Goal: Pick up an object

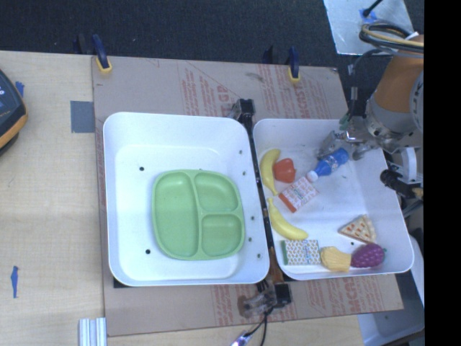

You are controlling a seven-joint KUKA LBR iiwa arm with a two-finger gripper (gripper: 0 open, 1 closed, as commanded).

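Pincer (346, 140), its spread impossible to tell, hangs at the far right of the right white bin (392, 211) directly over the small clear plastic bottle with blue cap (328, 164), whose long axis slants near-left, with bare white floor around it.
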